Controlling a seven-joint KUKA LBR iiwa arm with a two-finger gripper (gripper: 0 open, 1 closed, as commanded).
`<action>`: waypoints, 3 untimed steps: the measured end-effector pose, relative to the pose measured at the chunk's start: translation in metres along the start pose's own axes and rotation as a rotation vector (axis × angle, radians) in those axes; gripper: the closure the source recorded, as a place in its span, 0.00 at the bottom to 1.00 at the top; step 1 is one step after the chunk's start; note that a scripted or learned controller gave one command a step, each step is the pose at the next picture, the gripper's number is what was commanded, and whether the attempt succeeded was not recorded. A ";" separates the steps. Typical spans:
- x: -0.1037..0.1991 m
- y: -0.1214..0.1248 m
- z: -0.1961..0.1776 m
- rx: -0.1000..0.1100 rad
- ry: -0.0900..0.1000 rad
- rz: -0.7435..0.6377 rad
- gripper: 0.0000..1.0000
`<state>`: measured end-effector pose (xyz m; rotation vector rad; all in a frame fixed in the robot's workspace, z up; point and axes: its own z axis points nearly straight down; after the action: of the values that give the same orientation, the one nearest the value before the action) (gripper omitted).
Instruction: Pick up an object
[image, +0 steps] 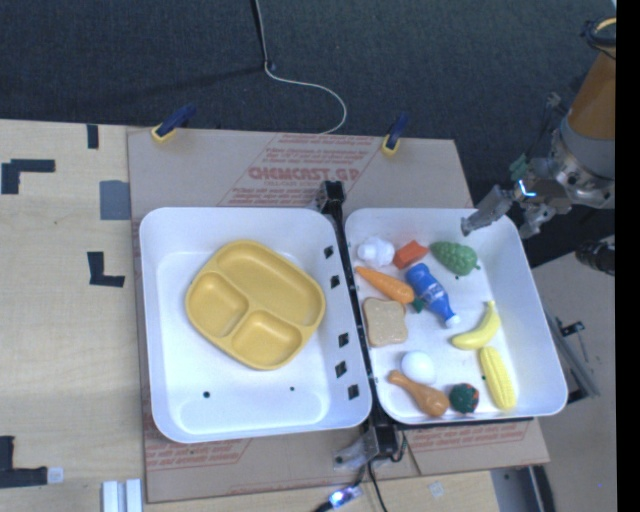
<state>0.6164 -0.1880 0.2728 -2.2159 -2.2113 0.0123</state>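
Up at the right edge, the arm (598, 95) is cut off by the frame, so just its orange band and grey wrist show. The hand (492, 212) hangs over the far right corner of the right bin (535, 300), and it is too small and dark to tell how its fingers stand; nothing shows between them.

Every loose item lies in the right bin. Nearest the hand is the green broccoli (455, 257), just below and left of it. Left of that sit an orange-red piece (409, 253) and a small white object (376, 250) whose shape is hard to make out. The carrot (384, 284) lies slantwise beside the blue bottle (431, 291), with the slice of bread (384, 321) under them. Farther toward the near side are the banana (477, 330), the corn cob (497, 376), a white egg (417, 366), a drumstick (419, 393) and a dark green round piece (463, 398) near the front wall.

The left bin (165, 300) holds a yellow divided plate (255, 302), with bare white floor around it. In the right bin open floor lies along the right wall above the banana and in the middle between bottle and egg. Both bins rest on cardboard (290, 170) on the worktop (60, 300).
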 end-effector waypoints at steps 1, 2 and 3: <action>0.000 0.002 -0.008 -0.012 -0.003 -0.003 0.00; 0.005 0.006 0.056 -0.006 -0.002 -0.004 0.00; 0.014 0.005 0.104 -0.007 -0.003 -0.003 0.00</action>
<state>0.6202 -0.1741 0.1688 -2.2170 -2.2198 0.0076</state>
